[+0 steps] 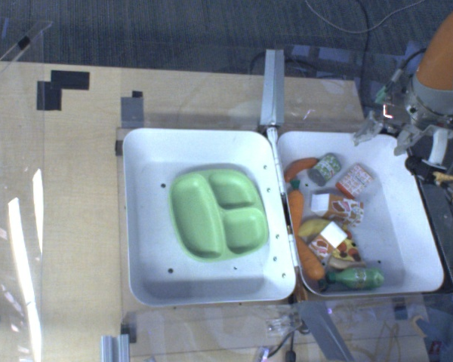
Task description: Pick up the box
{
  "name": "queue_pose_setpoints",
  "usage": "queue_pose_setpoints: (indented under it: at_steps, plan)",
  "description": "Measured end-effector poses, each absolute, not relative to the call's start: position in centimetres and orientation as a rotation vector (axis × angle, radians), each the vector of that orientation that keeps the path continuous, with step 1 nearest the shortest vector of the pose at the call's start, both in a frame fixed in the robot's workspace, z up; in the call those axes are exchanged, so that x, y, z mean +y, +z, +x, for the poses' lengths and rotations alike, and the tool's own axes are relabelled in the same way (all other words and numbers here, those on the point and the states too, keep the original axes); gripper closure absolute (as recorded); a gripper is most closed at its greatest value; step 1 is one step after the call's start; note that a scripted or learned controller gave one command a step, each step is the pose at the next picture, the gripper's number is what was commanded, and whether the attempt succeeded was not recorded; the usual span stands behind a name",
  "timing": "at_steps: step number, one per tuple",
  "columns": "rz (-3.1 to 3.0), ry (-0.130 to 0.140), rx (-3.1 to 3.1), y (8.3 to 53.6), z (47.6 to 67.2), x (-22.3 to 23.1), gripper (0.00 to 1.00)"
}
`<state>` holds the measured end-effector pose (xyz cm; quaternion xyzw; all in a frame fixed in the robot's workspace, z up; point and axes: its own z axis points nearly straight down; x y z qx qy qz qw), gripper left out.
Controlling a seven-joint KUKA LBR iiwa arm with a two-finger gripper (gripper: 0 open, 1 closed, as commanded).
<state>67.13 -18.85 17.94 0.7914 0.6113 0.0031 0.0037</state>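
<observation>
A small red box (355, 179) lies tilted in the upper middle of the right bin (408, 240). Just below it is a smaller patterned red-and-white box (346, 210). My gripper (383, 136) hangs over the bin's far right corner, up and to the right of the red box and apart from it. Its two fingers (365, 132) are spread open with nothing between them. The orange band (445, 47) of the arm sits above it at the view's right edge.
Crowded along the right bin's left side are a carrot (300, 228), a sausage (300, 167), a grey can (326, 167), a banana (314, 226), a white block (334, 234) and a green bottle (355, 278). The left bin (147, 202) holds a green divided plate (217, 212).
</observation>
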Motion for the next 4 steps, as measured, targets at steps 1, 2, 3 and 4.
queue_pose_setpoints:
  at_steps: [1, 2, 3, 4]
  plan:
    - [2.45, 0.007, 1.958, 8.7, 67.1, -18.4, 0.0]
    - [2.439, 0.013, 1.962, 10.1, 67.4, -18.2, 1.0]
    - [2.438, 0.013, 1.964, 10.0, 67.4, -18.2, 0.0]
    - [2.446, 0.008, 1.962, 8.8, 66.9, -19.6, 0.0]
